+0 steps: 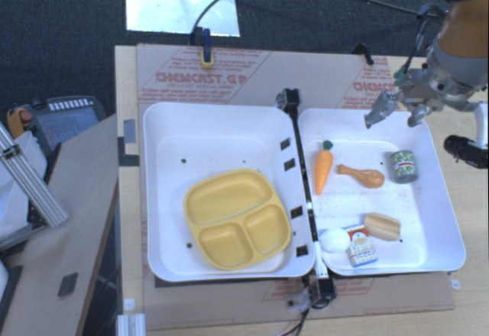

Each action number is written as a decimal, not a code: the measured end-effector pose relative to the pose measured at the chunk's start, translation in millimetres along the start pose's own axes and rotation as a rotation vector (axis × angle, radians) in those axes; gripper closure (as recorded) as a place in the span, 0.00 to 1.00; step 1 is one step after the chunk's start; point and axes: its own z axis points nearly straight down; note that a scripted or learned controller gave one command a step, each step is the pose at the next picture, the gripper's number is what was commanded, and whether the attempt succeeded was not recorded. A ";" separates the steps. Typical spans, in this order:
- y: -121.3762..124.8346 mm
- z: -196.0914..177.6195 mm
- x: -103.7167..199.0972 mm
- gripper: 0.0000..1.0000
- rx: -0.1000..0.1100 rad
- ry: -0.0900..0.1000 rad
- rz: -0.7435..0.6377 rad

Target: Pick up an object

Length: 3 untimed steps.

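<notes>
The gripper [396, 111] hangs with its two fingers spread apart and nothing between them, above the right bin's [438, 249] far edge. Below it lie a toy carrot [324, 167], drumstick [362, 175] and small can [403, 166].

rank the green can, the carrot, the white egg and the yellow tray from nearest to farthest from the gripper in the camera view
Measured from the gripper, open above the right bin's far edge:
1. green can, just below it, right side of the right bin
2. carrot, by the divider, left side of that bin
3. white egg, near left corner of the right bin
4. yellow tray, in the left bin
</notes>
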 end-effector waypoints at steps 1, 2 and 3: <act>1.7 -5.9 0.2 0.00 -0.010 -0.001 -0.002; -4.9 52.5 5.7 0.00 -0.005 0.000 0.000; 2.4 111.4 9.7 0.00 -0.005 0.000 -0.001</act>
